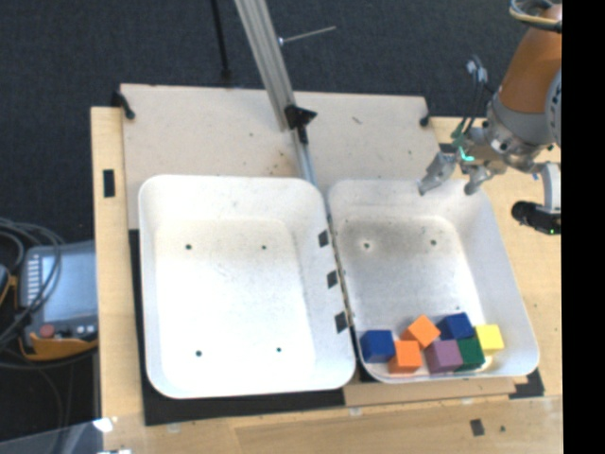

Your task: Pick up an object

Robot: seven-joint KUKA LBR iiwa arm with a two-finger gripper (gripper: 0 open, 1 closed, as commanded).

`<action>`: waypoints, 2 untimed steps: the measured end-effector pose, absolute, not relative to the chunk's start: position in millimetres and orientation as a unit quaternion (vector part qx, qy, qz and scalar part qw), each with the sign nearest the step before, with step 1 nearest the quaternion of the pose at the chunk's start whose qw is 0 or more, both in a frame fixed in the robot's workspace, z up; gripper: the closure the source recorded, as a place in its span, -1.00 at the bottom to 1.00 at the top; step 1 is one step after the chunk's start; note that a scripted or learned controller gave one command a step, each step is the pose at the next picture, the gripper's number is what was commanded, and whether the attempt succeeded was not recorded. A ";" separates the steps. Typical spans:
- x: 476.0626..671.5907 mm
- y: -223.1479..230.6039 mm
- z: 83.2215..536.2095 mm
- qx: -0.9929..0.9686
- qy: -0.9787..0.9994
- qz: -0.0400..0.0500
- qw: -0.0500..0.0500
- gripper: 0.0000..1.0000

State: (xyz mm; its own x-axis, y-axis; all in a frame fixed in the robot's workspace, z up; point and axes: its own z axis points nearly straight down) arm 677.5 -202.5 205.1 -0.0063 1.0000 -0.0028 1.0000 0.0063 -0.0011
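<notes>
Seven small coloured cubes [435, 343], blue, orange, purple, green and yellow, sit huddled at the 5 o'clock corner of your right-hand shallow white plastic bin [492, 244], likely because its floor funnels them there. Your end effector [454, 176] hangs released and grasping nothing over the bin's 1 o'clock rim, well apart from them, probably poised before a descent.

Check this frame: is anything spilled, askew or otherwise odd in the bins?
Nothing spilled or damaged. The blocks are all crowded into the right bin's near corner, some tilted against each other. The gripper sits over the bin's far edge, away from them.
</notes>
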 end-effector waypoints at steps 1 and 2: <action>669.9 -206.5 145.8 0.707 0.707 -0.002 0.000 -1.00; 669.5 -207.2 94.9 0.706 0.708 -0.002 0.000 -1.00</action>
State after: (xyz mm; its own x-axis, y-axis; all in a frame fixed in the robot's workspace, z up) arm 669.5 -207.2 94.9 -0.0034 1.0000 -0.0020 1.0000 0.0034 -0.0023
